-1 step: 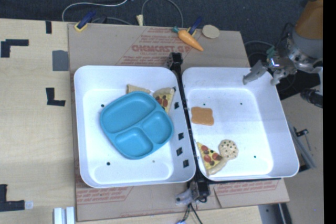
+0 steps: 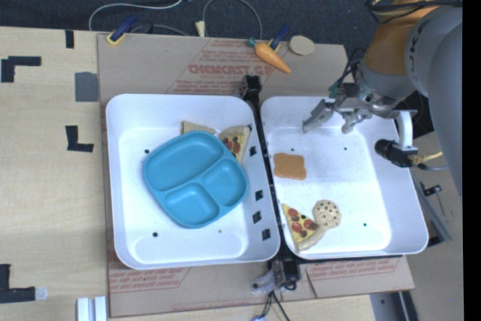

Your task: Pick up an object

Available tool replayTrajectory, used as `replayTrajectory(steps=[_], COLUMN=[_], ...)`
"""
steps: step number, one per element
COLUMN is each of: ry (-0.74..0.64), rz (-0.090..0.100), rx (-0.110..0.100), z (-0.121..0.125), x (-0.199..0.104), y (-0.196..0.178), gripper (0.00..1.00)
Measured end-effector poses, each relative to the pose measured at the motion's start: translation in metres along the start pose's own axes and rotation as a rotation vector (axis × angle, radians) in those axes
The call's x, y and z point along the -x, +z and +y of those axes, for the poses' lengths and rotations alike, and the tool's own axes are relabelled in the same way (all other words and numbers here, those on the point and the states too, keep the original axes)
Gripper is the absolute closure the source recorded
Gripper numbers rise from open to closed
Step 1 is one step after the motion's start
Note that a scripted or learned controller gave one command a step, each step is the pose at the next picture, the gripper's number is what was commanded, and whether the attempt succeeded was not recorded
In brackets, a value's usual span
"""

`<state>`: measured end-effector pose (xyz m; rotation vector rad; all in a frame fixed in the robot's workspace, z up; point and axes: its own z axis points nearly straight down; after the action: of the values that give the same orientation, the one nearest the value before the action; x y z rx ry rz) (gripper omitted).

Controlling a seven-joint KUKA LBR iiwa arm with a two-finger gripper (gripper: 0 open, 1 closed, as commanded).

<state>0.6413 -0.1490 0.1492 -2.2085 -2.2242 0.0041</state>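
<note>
My gripper hangs over the back of the right bin, its two grey fingers spread apart with nothing between them. Below it, a tan toast-like square lies near the bin's left wall. A pizza slice and a round cookie lie at the bin's front left. In the left bin a blue divided plate rests, with another pizza slice and a tan piece partly tucked behind it.
A toy carrot and a small beige disc lie on the cardboard behind the bins. Cables run across the dark floor at the back. A black divider separates the two bins.
</note>
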Motion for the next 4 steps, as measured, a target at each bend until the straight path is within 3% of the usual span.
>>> replayTrajectory(steps=[1, 2, 3, 4], ry=[0.005, 0.006, 0.006, 0.004], rz=[-0.007, -0.007, -0.004, -0.004], rx=[0.010, 0.015, 0.008, 0.011], z=[-0.026, -0.059, -0.024, 0.030], x=[-0.036, -0.053, -0.053, -0.045], y=[0.066, 0.062, 0.063, 0.062], gripper=[0.00, 0.00, 0.00, 0.00])
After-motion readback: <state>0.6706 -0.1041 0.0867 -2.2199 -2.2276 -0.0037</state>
